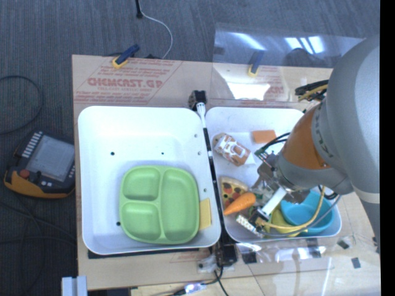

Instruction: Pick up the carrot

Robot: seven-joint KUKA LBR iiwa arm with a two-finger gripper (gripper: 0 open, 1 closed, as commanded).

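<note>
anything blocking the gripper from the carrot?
Nothing visible. The gripper hangs beside the carrot in the right bin, with no object between them. The pizza slice lies along the carrot's far side, away from the gripper.

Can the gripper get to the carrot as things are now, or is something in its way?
Probably yes. The gripper hangs close beside the carrot, which lies uncovered in the bin. Only the pizza slice lies against it and could get nudged.

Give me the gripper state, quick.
Gripper: cannot be told. It is close beside the carrot, over the right bin.
</note>
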